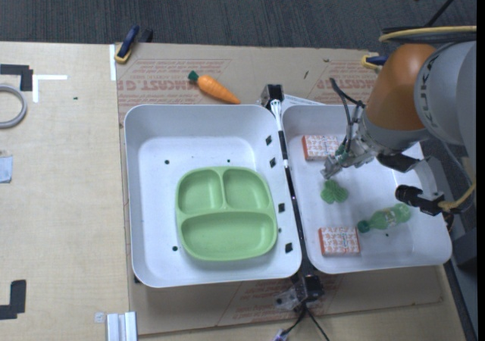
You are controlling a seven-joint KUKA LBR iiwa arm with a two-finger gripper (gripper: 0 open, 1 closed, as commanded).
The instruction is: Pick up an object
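My gripper (333,166) hangs over the middle of the right bin (424,248), reaching in from the right. Just below it in the view a small green lumpy object (333,194) lies on the bin floor; whether the gripper touches it is unclear. A green bottle (384,218) lies on its side toward the bin's right. One orange-and-white box (320,146) sits beside the gripper at the bin's far left, partly covered by it. A second such box (339,239) rests near the front wall.
The left bin (144,180) holds a green divided plate (226,213). A toy carrot (214,87) lies on the cardboard behind the bins. Clips (273,95) join the bins at the shared wall. Cables trail from the arm (413,89) at the right.
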